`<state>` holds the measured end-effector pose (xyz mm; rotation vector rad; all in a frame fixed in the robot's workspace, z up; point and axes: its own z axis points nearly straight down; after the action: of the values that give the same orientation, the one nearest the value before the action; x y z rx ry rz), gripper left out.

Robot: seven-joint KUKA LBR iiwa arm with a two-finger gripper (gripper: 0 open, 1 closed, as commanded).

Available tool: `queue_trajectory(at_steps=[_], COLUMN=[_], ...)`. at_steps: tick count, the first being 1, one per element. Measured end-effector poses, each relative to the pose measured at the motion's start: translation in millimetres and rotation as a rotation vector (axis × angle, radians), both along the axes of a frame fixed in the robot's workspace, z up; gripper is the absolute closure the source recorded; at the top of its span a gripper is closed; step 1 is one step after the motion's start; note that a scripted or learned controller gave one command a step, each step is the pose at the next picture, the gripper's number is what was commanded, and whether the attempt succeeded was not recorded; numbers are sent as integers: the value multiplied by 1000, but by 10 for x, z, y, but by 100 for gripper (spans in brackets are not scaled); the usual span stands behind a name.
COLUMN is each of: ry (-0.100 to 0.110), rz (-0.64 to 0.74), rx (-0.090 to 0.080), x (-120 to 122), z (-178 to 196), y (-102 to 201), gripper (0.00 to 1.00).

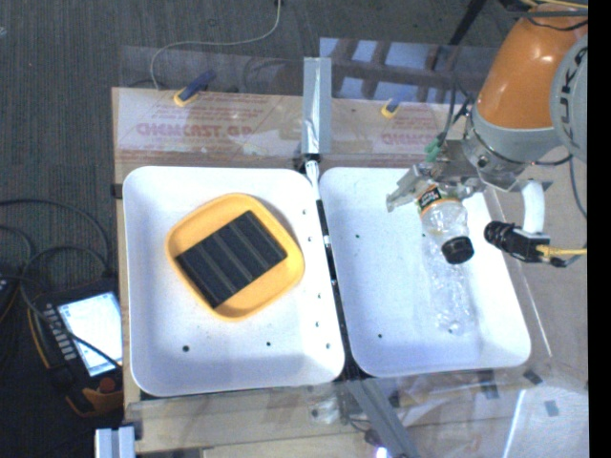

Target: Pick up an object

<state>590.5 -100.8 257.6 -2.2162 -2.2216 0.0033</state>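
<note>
Gripper (427, 191): set over the upper part of the right bin (382, 284), at the top end of a clear plastic bottle (447, 227); whether its fingers are parted or closed on anything cannot be told. Clear plastic bottle: in the right bin toward its right side, black cap pointing down the view, with a crumpled transparent item (451, 299) just below it. Left bin (153, 351): contains a yellow rounded tray with a black ribbed insert (235, 256), well apart from the arm.
</note>
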Motion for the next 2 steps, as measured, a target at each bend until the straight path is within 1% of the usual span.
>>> queue_trajectory(at_steps=[1, 2], ry=[-3, -5], rz=[366, 404], rx=[2, -1], x=[52, 468], z=[-672, -1643], y=[-452, -742], gripper=[0, 0])
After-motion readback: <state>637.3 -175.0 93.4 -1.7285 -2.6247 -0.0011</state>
